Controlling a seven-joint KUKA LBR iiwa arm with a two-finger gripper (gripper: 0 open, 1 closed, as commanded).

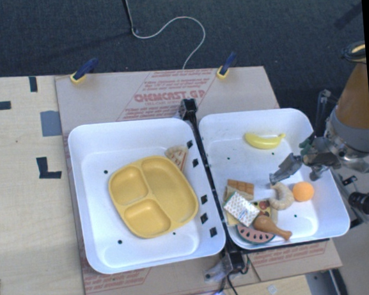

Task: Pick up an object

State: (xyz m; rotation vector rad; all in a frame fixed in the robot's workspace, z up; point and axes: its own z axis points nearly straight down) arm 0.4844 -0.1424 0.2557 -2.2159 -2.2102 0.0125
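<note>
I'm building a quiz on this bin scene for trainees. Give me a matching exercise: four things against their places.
Things:
1. yellow tray
2. banana
3. orange ball
4. watermelon slice

Places:
A. right bin, far end
B. right bin, near edge
C. left bin
D. right bin, beside the claw

Pairs: 1-C, 2-A, 3-D, 4-B

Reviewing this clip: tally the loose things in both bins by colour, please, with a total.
Yellow: 2, the banana and the divided plate.
Orange: 1, the ball.
Tan or brown: 4, the waffle piece, toast, drumstick and pale ring.
White checked: 1, the packet.
Red and green: 1, the watermelon slice.
Total: 9.
</note>
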